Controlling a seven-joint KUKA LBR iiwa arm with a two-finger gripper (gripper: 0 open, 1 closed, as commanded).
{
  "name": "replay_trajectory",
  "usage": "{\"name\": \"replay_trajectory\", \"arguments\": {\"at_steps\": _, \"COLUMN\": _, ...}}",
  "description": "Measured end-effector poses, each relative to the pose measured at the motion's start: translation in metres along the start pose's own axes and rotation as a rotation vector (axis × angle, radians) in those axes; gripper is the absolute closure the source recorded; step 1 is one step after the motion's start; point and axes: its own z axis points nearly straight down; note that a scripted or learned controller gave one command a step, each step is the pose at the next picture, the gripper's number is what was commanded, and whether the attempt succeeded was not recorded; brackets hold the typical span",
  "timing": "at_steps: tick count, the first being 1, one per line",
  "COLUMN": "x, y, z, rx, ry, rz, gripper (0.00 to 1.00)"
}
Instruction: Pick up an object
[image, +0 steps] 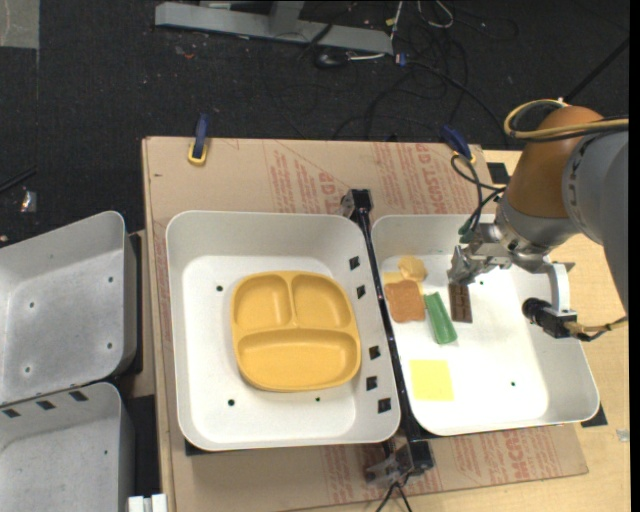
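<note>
In the right bin lie several small objects. A pale yellow round piece sits at the far left, with a brown toast-like square just in front of it. A green stick lies beside the square, and a dark brown bar lies to the right of the stick. A flat yellow square rests nearer the front. My gripper hangs over the back of this bin, right above the far end of the dark brown bar.
The left bin holds a yellow divided plate. A black ridge with clips separates the two bins. The arm's grey body and orange band lean in from the right, and a black cable fitting hangs over the right bin's right side.
</note>
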Motion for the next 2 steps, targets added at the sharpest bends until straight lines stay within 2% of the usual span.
{"name": "replay_trajectory", "arguments": {"at_steps": 1, "x": -0.004, "y": 0.005, "z": -0.044, "rx": -0.002, "ry": 0.0, "rz": -0.002, "gripper": 1.0}}
{"name": "replay_trajectory", "arguments": {"at_steps": 2, "x": 0.006, "y": 0.008, "z": -0.093, "rx": -0.005, "ry": 0.0, "rz": -0.004, "gripper": 1.0}}
